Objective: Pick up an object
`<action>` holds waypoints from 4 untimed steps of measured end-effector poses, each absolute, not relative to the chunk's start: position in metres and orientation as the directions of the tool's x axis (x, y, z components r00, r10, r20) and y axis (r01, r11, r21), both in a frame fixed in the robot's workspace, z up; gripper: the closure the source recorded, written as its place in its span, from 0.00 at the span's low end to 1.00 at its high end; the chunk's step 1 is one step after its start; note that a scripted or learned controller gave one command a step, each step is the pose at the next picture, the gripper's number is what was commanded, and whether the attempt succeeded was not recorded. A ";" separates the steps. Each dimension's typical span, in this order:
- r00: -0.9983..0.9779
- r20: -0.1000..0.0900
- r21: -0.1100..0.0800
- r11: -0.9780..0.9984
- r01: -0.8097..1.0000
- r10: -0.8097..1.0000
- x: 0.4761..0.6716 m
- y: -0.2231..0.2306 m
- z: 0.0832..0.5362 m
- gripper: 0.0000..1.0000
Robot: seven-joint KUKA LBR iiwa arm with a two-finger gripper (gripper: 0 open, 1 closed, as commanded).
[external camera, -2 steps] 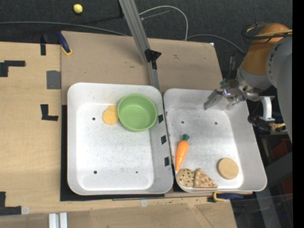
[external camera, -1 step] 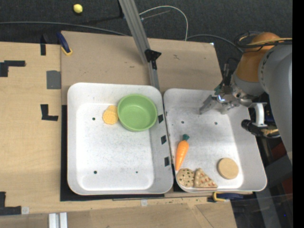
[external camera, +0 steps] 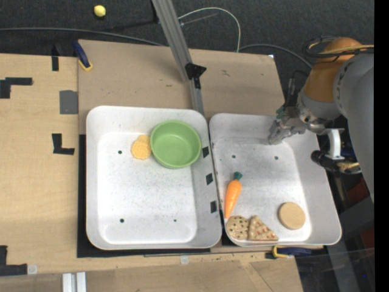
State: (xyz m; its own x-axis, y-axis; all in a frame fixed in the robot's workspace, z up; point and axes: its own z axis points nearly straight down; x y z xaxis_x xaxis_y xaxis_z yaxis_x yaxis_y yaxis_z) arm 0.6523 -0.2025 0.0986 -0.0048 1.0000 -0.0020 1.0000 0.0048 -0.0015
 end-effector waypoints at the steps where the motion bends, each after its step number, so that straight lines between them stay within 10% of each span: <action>1: -0.001 -0.001 0.004 0.001 1.000 1.000 0.649 -0.204 0.143 1.00; 4: -0.006 0.002 0.000 0.006 1.000 1.000 0.643 -0.148 0.247 1.00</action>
State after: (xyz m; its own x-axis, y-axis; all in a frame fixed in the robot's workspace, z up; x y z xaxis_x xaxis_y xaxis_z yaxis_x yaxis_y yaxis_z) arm 0.6434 -0.1483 0.2469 -0.0064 1.0000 0.0016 1.0000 0.0064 0.0000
